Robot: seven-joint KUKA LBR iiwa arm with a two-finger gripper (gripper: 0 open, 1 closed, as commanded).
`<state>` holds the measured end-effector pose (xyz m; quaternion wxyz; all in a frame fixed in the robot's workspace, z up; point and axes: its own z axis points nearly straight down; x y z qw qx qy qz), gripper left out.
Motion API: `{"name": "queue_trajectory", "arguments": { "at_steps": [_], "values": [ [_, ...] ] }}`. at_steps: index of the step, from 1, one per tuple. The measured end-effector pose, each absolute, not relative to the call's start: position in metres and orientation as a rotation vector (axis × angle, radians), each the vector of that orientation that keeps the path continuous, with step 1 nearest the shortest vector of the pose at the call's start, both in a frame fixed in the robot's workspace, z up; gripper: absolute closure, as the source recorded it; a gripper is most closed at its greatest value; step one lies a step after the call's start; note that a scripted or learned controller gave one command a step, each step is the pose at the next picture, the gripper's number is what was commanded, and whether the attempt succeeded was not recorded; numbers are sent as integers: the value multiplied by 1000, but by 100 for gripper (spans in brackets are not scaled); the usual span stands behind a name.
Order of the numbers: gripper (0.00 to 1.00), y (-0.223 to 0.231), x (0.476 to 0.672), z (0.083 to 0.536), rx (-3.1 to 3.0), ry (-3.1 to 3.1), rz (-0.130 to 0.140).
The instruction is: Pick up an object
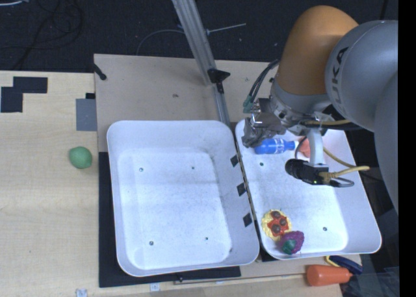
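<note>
- The arm (351,68) enters from the right of the frame and reaches over the upper part of the right bin (338,224).
- The gripper (257,134) sits low at the upper left corner of that bin, close to the divider between the two bins.
- A blue bottle-like object (276,146) lies on its side just beside the gripper, toward the right. It appears to touch the gripper body, but whether it is gripped cannot be told from this angle.
- The state of the claw cannot be told: the wrist housing and cables hide it.
- Further candidates lie in the lower part of the right bin: a yellow toy with red spots (275,222) and a purple and green toy (292,242), the two touching each other, well apart from the gripper.
- A black attachment (305,171) hangs off the wrist over the centre of the right bin.
- The left bin (130,140) holds no object that can be made out.
- A green ball (80,157) rests on the bench at the left of the frame, and an orange object (325,274) lies below the right bin; both are outside the bins.
- Judged step: the approach or grasp attempt on the blue object is in hand; no lift is evident.
- The next move calls for a secure closure on the blue object, then a straight vertical lift clear of the bin wall. A rounded object lying on its side may roll or slip out.
</note>
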<state>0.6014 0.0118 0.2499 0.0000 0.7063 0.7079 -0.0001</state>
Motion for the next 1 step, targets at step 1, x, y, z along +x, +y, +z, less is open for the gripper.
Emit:
{"name": "queue_trajectory", "arguments": {
  "at_steps": [1],
  "values": [
    [100,53,621,231,2221,2225,-2]
  ]
}}
